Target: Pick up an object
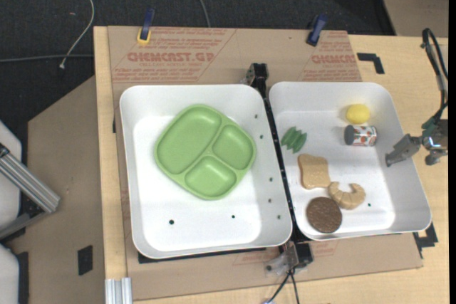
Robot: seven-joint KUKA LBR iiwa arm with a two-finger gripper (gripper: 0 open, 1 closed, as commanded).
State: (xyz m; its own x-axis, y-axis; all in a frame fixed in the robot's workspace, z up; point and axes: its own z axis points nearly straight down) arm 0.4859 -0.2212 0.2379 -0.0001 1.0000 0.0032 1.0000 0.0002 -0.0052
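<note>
End effector point(413, 148) at the right bin's point(406, 210) right rim, finger state impossible to tell, small can point(360, 135) just left of it, yellow lemon point(358, 112) above the can

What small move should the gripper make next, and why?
Probably slide left over the small can. The gripper sits at the right bin's right edge, beside the can and holding nothing; the can lies nearest, with the yellow ball just behind it.
</note>
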